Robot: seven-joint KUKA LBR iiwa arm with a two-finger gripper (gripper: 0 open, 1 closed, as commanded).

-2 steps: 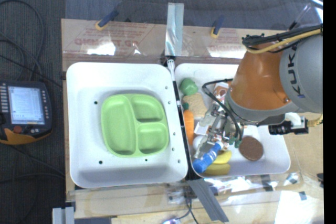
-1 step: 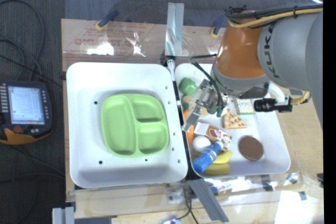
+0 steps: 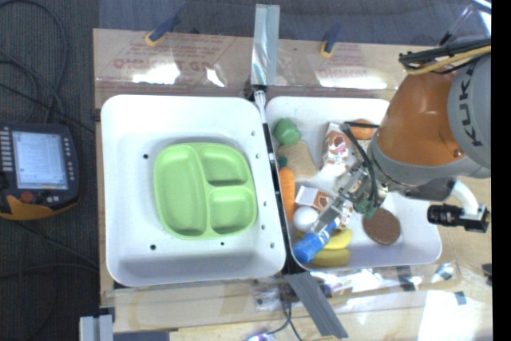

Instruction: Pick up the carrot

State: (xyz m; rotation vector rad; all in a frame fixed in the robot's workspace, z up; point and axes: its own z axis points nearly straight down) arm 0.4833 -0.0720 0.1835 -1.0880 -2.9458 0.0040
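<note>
The carrot (image 3: 287, 187) is a slim orange stick lying along the left wall of the right bin (image 3: 419, 250), pointing toward the front. My gripper (image 3: 345, 196) hangs low over the middle of that bin, to the right of the carrot and apart from it, above a clutter of small items. The arm's orange band (image 3: 415, 124) covers the bin's back right part.
Around the gripper lie a white egg (image 3: 306, 217), a blue object (image 3: 310, 246), a banana (image 3: 333, 248), a brown disc (image 3: 382, 227), a printed packet (image 3: 337, 148) and a green item (image 3: 286, 132). A green divided plate (image 3: 205, 189) sits in the left bin (image 3: 128, 132).
</note>
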